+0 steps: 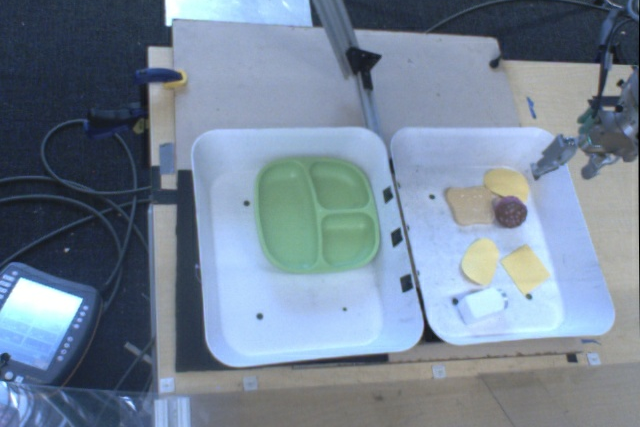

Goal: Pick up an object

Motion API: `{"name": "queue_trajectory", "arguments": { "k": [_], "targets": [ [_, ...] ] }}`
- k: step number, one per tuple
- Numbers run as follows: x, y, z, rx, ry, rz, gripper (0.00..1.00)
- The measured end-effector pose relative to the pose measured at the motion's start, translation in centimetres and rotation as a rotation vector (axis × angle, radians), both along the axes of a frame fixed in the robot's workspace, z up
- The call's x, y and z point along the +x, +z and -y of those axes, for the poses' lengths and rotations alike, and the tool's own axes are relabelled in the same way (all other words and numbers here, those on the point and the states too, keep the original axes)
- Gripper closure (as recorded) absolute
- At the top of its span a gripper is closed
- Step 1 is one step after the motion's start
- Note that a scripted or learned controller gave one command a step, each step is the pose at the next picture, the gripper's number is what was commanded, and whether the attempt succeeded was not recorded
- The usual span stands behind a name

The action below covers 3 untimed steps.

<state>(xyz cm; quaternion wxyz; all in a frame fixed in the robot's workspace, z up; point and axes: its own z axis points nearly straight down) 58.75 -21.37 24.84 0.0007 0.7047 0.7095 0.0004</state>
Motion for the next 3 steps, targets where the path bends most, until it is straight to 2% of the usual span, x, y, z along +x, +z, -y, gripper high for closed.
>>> {"name": "queue_trajectory", "arguments": {
  "k": [1,3],
  "targets": [
    [0.0,0.0,0.0,0.000,0.001,0.000,0.00],
    [-0.4,-12.2,-0.2,0.002,-0.006,-0.005,0.00]
  ]
}}
